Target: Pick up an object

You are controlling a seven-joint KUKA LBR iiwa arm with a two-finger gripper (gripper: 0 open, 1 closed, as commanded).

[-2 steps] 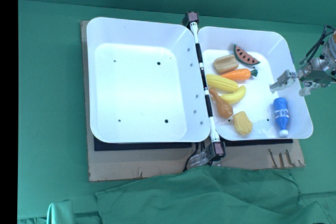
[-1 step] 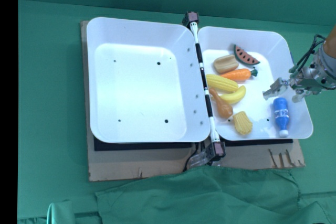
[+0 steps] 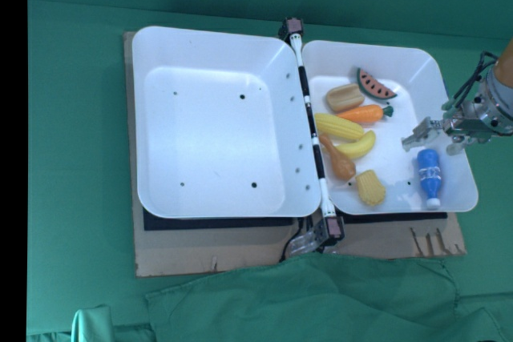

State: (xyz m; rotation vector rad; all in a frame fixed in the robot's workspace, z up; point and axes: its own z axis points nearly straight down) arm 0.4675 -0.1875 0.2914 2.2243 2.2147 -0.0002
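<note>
The right bin holds several toy foods: a watermelon slice, a tan bread roll, a carrot, a yellow corn cob, a banana, an orange drumstick-shaped piece and a short yellow corn piece. A blue bottle lies near the bin's right front corner. My gripper hangs open over the right side of this bin, just above the bottle's cap end, with nothing held between its fingers.
The left bin sits beside the right one, joined along a black and white hinge bar. Both rest on a cardboard sheet over green cloth. A clamp sticks out at the front between the bins.
</note>
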